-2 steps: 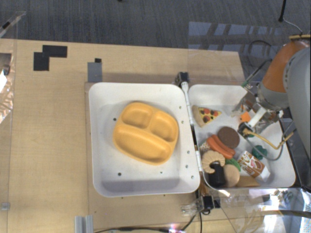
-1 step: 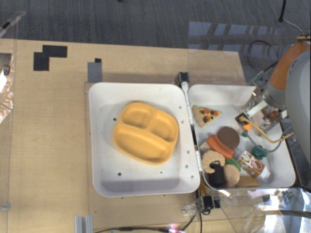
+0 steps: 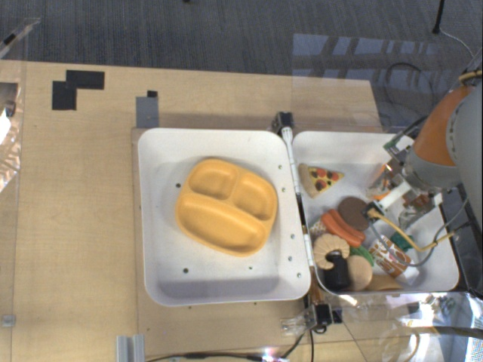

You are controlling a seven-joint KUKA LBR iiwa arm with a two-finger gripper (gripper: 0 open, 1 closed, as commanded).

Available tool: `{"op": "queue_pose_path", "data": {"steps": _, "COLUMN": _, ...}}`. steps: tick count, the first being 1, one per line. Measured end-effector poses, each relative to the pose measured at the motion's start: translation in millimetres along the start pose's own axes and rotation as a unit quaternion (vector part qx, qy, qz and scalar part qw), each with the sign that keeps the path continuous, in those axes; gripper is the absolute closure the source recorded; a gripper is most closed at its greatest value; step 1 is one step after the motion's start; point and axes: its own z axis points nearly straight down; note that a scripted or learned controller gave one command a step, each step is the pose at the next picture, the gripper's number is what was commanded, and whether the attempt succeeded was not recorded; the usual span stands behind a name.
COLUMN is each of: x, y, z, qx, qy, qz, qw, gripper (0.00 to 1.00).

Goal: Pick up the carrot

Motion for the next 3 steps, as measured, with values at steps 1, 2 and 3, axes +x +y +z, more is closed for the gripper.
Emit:
{"op": "queue_pose_path", "data": {"steps": 1, "x": 3.7, "y": 1.0, "z": -12.7, "qx": -0.002, "qy": 0.004, "qz": -0.001, "qw": 1.0000, "gripper": 1.00}}
{"op": "queue_pose_path", "data": {"steps": 2, "x": 3.7, "y": 0.9, "z": -12.4, "qx": -0.002, "qy": 0.003, "qz": -0.001, "qw": 1.0000, "gripper": 0.00}}
{"op": "queue_pose_path", "data": {"steps": 3, "x": 20.7, "y": -14.4, "z": 0.1, "qx": 0.000, "qy": 0.000, "qz": 0.019, "qw": 0.9998, "gripper": 0.00}}
